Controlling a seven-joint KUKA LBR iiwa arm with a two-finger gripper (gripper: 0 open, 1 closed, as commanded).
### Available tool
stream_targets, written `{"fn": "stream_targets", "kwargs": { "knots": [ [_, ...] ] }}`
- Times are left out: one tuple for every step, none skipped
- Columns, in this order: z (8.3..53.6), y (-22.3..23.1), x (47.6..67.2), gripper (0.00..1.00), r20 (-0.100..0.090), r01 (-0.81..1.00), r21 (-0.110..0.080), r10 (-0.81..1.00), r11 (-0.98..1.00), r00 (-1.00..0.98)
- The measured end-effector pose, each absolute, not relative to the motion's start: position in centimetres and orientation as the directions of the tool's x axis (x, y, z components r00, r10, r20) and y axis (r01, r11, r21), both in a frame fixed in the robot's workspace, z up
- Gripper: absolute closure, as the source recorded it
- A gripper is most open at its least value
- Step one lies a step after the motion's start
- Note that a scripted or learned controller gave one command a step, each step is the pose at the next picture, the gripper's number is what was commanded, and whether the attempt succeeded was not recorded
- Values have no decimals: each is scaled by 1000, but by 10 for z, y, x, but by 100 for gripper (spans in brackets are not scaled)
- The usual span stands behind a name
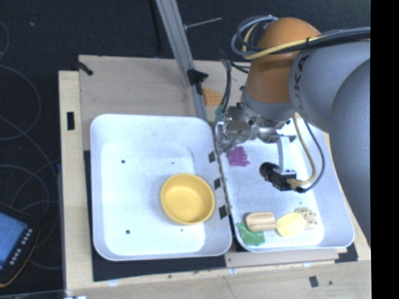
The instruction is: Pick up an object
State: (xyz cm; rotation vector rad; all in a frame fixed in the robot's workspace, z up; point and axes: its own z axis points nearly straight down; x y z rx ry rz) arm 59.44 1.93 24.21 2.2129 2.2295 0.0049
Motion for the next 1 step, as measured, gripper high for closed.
{"fn": "stream_targets", "kwargs": {
  "knots": [
    [232,69,606,100,0,1000,1,1000,7,-7]
  ]
}}
